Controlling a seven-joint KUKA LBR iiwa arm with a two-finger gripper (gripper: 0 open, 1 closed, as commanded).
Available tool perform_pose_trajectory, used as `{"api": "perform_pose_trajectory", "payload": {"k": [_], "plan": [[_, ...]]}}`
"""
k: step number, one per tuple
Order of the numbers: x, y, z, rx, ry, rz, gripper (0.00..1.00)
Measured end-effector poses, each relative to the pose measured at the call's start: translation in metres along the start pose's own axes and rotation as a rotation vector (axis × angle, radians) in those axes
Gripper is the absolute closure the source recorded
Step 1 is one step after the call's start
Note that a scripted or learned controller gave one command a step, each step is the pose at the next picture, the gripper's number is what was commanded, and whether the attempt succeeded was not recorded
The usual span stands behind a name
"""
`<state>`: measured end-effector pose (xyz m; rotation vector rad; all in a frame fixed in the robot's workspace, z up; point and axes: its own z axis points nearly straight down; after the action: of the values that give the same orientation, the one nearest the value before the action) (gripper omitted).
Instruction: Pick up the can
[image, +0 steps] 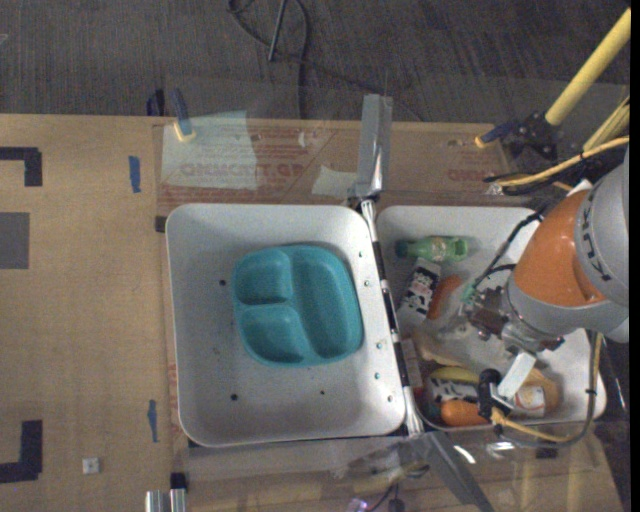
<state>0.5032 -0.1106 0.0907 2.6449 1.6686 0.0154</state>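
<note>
In the right bin (575, 350) a black-and-white patterned container (422, 288), the likeliest can, lies near the left wall. An orange-red item (447, 296) rests against its right side. My gripper (478, 306) hangs low over the middle of this bin, just right of those two things. The grey wrist and the orange band (560, 262) above it cover most of the gripper. Nothing is visibly held.
A green bottle (433, 247) lies at the back of the right bin. A banana (455, 375), an orange carrot-like piece (462, 412) and an orange-labelled pack (535, 396) crowd its front. The left bin (200, 300) holds a teal divided plate (297, 304).
</note>
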Motion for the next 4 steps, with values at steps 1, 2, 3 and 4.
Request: {"api": "perform_pose_trajectory", "payload": {"k": [1,2,3,4], "plan": [[-0.072,0.029,-0.005,0.017,-0.004,0.169,0.00],[-0.035,-0.006,0.000,-0.001,-0.004,0.212,0.00],[-0.037,-0.005,-0.010,-0.004,-0.009,0.213,1.00],[-0.068,0.019,-0.133,0.017,-0.001,-0.004,1.00]]}}
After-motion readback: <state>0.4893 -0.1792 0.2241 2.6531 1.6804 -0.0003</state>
